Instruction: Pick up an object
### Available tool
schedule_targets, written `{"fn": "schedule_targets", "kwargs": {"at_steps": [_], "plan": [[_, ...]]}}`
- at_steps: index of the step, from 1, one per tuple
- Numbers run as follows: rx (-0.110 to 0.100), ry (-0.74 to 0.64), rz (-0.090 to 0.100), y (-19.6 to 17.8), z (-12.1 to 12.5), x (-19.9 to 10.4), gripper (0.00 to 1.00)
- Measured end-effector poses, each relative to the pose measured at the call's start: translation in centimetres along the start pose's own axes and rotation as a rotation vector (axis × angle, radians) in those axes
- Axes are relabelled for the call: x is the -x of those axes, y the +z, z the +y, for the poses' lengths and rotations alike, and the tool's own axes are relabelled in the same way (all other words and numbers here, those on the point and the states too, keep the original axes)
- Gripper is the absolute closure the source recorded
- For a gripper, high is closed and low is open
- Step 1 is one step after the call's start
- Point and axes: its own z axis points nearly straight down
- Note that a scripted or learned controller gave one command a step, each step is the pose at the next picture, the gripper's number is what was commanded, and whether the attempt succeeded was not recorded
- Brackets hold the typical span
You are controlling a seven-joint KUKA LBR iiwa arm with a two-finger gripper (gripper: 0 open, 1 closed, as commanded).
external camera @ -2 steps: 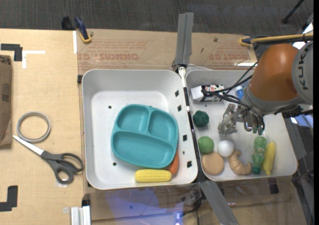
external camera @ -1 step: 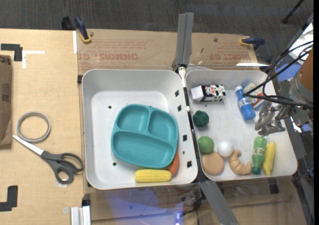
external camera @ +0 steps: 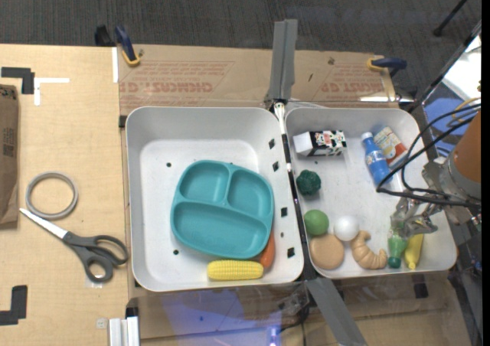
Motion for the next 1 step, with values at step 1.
{"fn": "schedule_targets", "kwargs": {"at_steps": [1], "plan": [[0.008,0.002,0.013,0.87,0.11,-0.56,0.00]]}}
